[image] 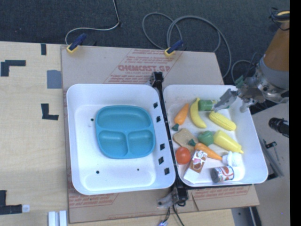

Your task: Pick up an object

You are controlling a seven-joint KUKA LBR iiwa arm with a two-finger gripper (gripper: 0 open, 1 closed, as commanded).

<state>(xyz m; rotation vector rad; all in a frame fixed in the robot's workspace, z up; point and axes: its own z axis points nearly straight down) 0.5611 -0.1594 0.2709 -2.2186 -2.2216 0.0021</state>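
gripper (225, 100) hovers at right bin (260, 147) far edge, fingers spread, holding nothing | nearest targets: green block (206, 105) just beside its tip, banana (197, 114) and corn (222, 120) just below | toys crowded, so edge approach suits | blue plate (125, 131) well left in other bin

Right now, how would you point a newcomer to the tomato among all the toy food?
Start at the right-hand white bin, the one crowded with toy food, and follow its left wall toward the near end. The tomato lies there, just below the slice of bread and left of the small carton. It is the only round red item; the carrots nearby are long and orange.
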